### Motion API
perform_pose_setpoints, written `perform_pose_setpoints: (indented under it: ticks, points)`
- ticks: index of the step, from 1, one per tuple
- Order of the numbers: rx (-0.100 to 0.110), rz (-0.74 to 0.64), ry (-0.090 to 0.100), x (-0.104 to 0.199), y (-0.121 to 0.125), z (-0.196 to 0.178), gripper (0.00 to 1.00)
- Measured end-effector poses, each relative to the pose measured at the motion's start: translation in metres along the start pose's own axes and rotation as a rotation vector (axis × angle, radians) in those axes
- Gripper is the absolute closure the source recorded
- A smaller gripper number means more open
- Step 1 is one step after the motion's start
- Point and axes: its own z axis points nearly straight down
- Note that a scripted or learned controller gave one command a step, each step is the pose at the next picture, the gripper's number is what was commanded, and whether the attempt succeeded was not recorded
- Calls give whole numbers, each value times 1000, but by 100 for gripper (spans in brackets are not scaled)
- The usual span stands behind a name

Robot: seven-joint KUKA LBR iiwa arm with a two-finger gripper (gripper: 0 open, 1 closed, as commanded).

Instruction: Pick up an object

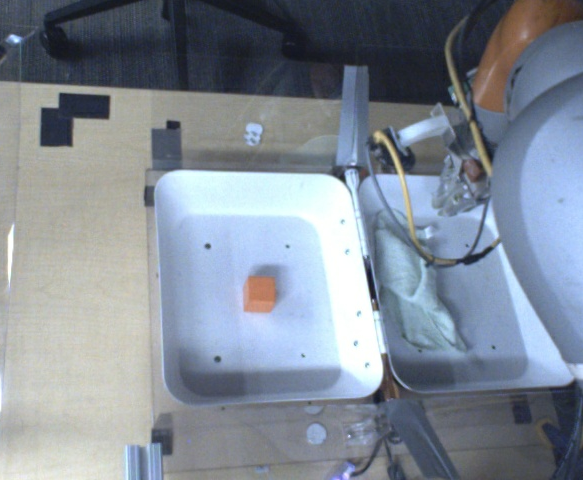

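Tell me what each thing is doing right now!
Orange block: lying flat in the left bin, alone, nothing touching it.
Cloth: crumpled, lying in the right bin along its left side.
Gripper: up over the back of the right bin, above the cloth's far end.
Yellow cable: hanging in a loop over the cloth.

A small orange cube sits near the left bin's middle; a crumpled, seemingly cloth-like pale bag lies in the right bin.

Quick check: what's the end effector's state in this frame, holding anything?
End effector: over the right bin; open or closed cannot be told, and nothing is visibly held.
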Motion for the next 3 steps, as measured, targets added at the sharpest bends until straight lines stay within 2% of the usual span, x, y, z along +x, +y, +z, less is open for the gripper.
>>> perform_pose_setpoints:
  ticks: [1,2,3]
  points:
    - [0,-5,1,14,-10,-14,100]
    - [-2,0,-1,13,15,5,100]
    - [0,-2,0,17,-1,-14,100]
